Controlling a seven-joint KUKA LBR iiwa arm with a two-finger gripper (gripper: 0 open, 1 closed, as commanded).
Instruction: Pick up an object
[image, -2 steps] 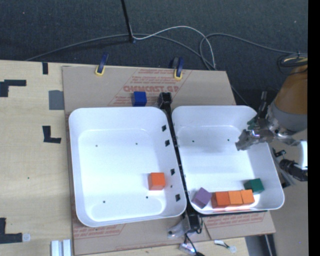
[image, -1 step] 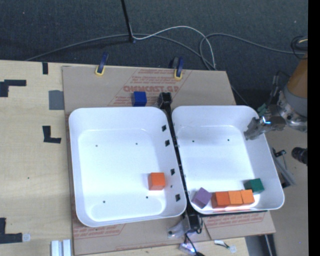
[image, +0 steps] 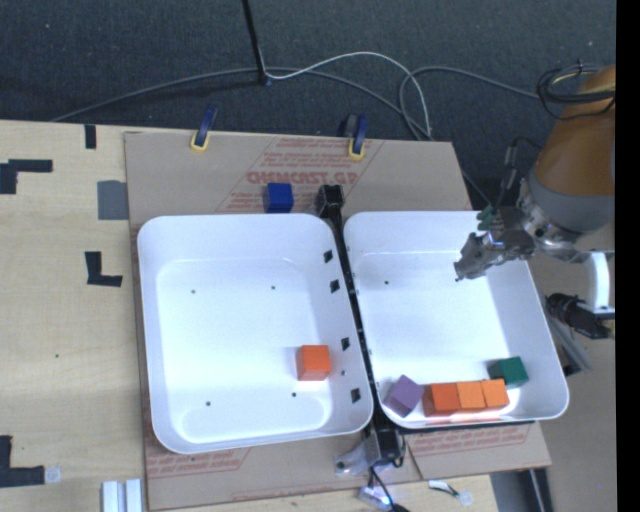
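Tool (image: 472, 258) hangs over the right bin's (image: 520, 300) far side; we cannot tell its state. Well below it, along the near wall, we see purple (image: 403, 395), orange (image: 466, 397) and green (image: 511, 371) blocks. Another orange block (image: 314, 362) sits in the left bin (image: 200, 300).

We see even, fairly bright overhead light. The white bins (image: 240, 240) look near blown out with soft grey shading along their walls. Shadows are faint and short. Focus is slightly soft overall, the gripper (image: 468, 266) blurry, the resolution low.
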